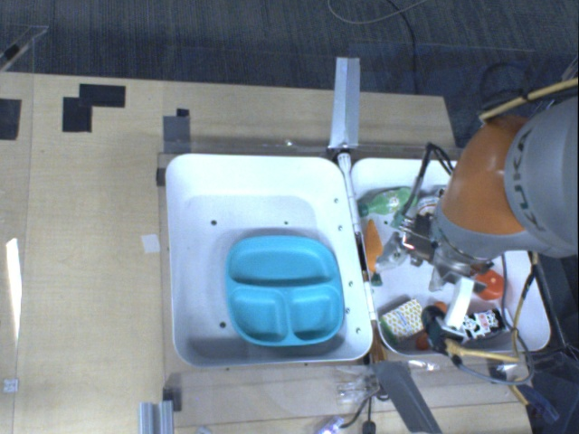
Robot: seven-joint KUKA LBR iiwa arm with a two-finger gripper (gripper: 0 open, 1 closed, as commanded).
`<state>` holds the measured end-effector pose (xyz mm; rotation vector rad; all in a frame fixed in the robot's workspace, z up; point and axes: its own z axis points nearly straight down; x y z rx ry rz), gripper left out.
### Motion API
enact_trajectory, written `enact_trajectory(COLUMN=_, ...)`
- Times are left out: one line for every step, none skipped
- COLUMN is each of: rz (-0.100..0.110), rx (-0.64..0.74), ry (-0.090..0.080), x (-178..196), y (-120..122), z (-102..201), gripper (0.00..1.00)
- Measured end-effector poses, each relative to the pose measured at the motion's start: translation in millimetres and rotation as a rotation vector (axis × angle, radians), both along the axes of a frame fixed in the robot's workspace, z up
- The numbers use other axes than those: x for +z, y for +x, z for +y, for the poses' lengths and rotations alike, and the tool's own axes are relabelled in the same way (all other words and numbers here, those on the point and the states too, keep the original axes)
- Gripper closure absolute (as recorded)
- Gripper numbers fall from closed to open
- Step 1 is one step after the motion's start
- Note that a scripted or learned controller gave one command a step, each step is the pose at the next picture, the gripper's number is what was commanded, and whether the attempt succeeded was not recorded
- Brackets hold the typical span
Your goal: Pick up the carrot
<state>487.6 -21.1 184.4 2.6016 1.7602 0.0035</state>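
Note:
The carrot (372, 240) is a slim orange stick lying lengthwise in the right bin (539, 333), close against its left wall. My gripper (391, 253) hangs low in that bin just to the right of the carrot, near its lower end. The grey arm with its orange band covers the middle of the bin. Nothing can be seen held between the gripper's tips.
A blue divided plate (285, 287) lies in the left bin (194, 242). The right bin also holds a green leafy item (384, 201) at the top, a patterned packet (403, 316) at the bottom, a black-and-white item (486, 322) and an orange-red piece (491, 284).

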Motion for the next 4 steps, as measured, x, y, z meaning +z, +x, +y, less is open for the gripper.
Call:
enact_trajectory(rz=0.000, rx=-0.024, ry=0.000, x=0, y=0, z=69, gripper=0.00)
enact_trajectory(rz=-0.004, rx=-0.006, ry=-0.001, x=124, y=4, z=-3, gripper=0.00)
enact_trajectory(rz=0.002, rx=-0.216, ry=0.000, x=7, y=14, z=16, gripper=0.00)
enact_trajectory(rz=0.002, rx=-0.318, ry=0.002, x=0, y=0, z=41, gripper=0.00)
